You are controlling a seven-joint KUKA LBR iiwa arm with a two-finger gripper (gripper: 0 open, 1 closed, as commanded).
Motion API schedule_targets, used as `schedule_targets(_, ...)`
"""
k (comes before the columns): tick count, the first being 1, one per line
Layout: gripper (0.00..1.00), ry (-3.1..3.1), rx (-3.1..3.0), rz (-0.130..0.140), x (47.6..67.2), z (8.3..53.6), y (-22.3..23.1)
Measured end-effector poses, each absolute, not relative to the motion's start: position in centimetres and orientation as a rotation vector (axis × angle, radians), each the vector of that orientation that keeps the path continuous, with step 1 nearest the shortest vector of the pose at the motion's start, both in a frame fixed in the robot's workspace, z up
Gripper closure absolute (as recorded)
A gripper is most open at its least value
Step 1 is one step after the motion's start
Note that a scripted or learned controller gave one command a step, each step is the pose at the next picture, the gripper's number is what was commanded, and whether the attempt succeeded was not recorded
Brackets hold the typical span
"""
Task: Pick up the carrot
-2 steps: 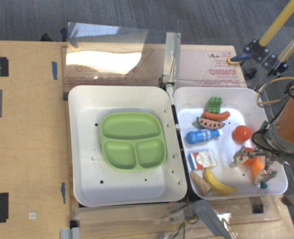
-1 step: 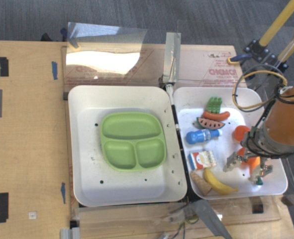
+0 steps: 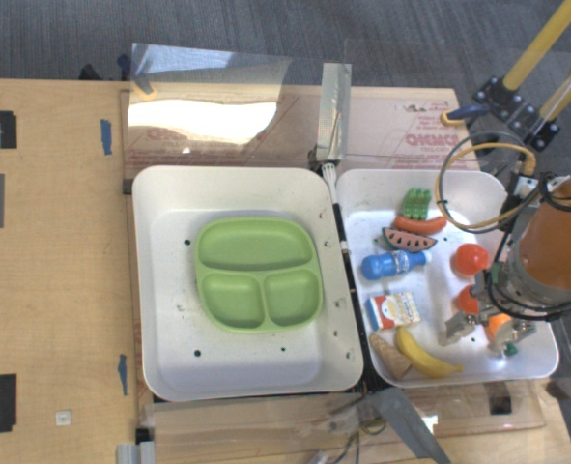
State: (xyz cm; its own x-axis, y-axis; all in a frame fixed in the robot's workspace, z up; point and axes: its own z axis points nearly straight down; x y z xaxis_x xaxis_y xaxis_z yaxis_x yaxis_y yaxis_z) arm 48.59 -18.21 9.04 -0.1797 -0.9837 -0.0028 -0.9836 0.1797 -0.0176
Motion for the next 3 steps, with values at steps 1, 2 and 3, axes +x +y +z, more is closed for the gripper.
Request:
schedule_targets(1, 1.0, 2.399, -1.995, -0.019, 48.9, 10.2, -17.9)
schedule_targets(2, 0.0, 2.399, -1.996, -0.017, 48.8, 10.1, -17.9)
schedule_targets(3, 0.0, 2.62, -1.688, 0.001, 48.9, 9.1, -20.6)
